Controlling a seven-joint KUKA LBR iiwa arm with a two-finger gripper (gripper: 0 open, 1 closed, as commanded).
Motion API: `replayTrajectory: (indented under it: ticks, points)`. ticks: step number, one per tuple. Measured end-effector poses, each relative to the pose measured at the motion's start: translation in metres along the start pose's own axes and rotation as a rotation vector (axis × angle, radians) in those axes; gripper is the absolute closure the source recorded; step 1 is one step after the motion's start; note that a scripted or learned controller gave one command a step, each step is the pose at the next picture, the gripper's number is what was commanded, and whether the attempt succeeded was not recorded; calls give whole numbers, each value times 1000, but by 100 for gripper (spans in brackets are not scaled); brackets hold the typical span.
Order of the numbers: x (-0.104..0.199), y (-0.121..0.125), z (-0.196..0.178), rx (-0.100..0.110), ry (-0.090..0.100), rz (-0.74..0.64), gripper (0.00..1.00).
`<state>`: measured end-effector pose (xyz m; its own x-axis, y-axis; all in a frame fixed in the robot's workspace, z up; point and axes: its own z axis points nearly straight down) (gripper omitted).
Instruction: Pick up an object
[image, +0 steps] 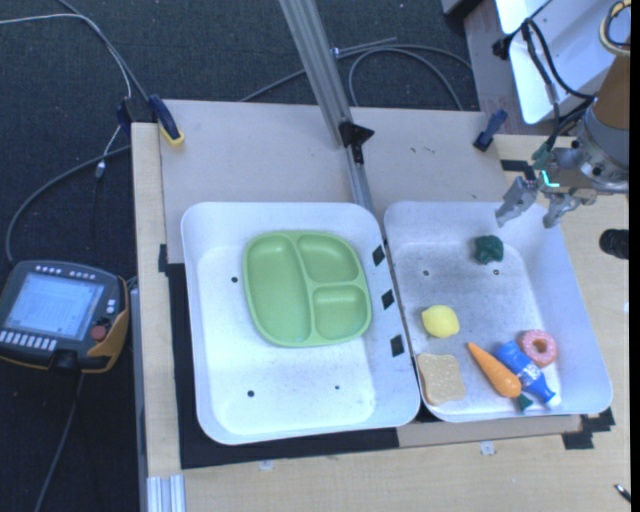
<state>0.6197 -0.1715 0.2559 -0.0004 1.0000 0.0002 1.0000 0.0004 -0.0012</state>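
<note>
metal jaws (532, 207) spread, holding nothing — above a knobbly dark-green lump (488, 249) in the white bin (570, 290).

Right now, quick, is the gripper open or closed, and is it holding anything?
Gripper: open, holding nothing, above the far edge of the right-hand shallow white bin, near the small dark green object.

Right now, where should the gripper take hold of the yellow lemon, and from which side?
Grip the lemon across its shorter middle, coming straight down from above. It lies alone on the right bin floor, apart from the bread and carrot, leaving finger room.
</note>
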Motion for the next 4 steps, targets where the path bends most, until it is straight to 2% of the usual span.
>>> replayTrajectory:
  ticks: [1,2,4]
  points:
    - [0,0,-1,-1,0,0,0]
    - [-9,4,50,5,1,1,0]
    - [5,6,171,7,3,-1,0]
